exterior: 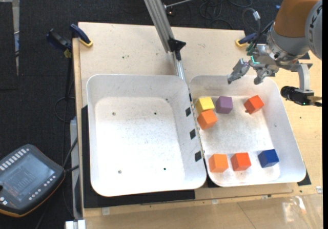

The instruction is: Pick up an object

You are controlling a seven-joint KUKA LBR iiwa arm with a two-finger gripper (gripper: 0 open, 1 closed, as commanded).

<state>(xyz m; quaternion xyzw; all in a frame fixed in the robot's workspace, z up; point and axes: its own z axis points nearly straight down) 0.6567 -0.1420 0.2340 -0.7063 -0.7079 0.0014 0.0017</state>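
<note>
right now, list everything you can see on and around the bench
bins: 2, white, side by side on the bench
yellow cube: 1, right bin, far left part
purple cube: 1, right bin, just right of the yellow one
orange cubes: 4, right bin; one touching the yellow cube's near side, one at far right, two side by side along the near edge
blue cube: 1, right bin, near right corner
clamps: 2, blue and yellow, at the bench's far corners
metal bar: 1, grey, slanting from the top down to between the bins
pendant: 1, grey with orange trim, floor at lower left
arm: 1, grey and orange, upper right
hand: 1, open, above the right bin's far edge, holding nothing
</note>
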